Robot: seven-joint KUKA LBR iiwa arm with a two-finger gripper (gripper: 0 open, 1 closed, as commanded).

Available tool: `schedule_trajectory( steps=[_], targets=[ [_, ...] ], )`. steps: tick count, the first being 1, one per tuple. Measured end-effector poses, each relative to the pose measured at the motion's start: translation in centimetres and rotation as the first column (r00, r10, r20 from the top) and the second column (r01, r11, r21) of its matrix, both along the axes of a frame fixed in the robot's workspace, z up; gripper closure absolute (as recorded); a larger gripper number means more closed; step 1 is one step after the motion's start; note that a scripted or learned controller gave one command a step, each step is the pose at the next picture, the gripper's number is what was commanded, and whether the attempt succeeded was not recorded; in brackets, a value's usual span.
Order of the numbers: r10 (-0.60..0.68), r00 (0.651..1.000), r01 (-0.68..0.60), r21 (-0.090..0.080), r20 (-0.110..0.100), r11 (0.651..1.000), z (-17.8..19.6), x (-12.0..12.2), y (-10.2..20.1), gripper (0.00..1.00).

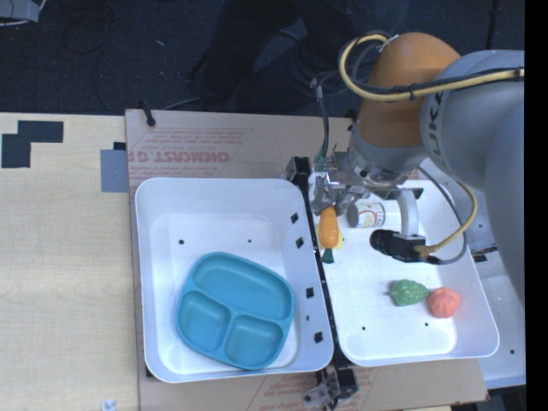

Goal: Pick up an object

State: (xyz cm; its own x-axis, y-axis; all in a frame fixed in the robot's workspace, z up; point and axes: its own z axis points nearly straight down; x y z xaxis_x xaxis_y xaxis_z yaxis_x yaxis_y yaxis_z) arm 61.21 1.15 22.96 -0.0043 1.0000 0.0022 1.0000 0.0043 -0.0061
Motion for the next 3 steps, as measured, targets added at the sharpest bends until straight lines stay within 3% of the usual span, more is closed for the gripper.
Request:
schedule_trajectory(
  steps=[2,3],
  targets=[
    [0.000,1.000,0.000,-0.001,-0.001,1.000,-1.5,-0.4,9.4,1.00],
    [-0.002,1.000,0.002,-0.003,0.000,1.000,-1.4,-0.4,9.3,0.00]
  ],
)
